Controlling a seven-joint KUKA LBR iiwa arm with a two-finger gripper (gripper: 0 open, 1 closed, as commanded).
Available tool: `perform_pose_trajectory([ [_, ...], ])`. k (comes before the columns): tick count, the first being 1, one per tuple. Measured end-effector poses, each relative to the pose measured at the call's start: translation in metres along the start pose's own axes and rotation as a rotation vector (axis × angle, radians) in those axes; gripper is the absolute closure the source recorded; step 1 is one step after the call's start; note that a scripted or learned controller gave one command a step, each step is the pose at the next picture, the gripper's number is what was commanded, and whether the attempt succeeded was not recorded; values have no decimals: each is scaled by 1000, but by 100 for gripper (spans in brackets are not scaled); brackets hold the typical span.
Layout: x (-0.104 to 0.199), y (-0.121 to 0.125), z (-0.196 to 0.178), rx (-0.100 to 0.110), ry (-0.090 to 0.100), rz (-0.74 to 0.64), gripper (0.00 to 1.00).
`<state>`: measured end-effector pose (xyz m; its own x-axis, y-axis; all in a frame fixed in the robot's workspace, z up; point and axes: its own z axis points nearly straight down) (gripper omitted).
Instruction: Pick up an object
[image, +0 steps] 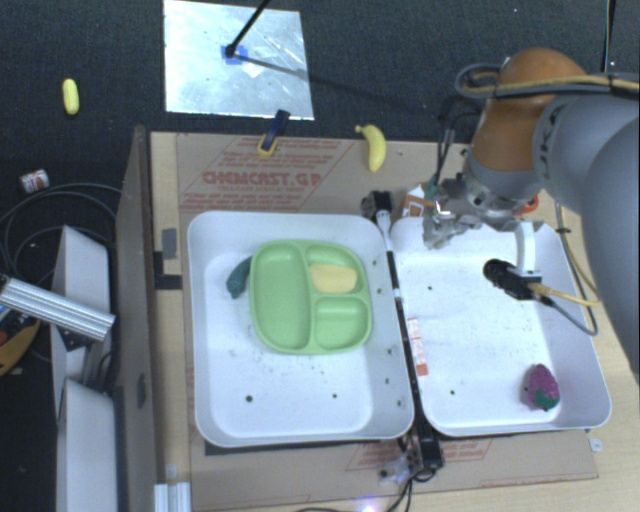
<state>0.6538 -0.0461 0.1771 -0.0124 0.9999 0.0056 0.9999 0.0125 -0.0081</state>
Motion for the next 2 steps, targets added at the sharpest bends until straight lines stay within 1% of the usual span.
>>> perform_pose_trajectory([
  [1,-7,1,-7,-10,-5,9,0],
  [2,-37,-21,-14,-8,-5,13,0],
])
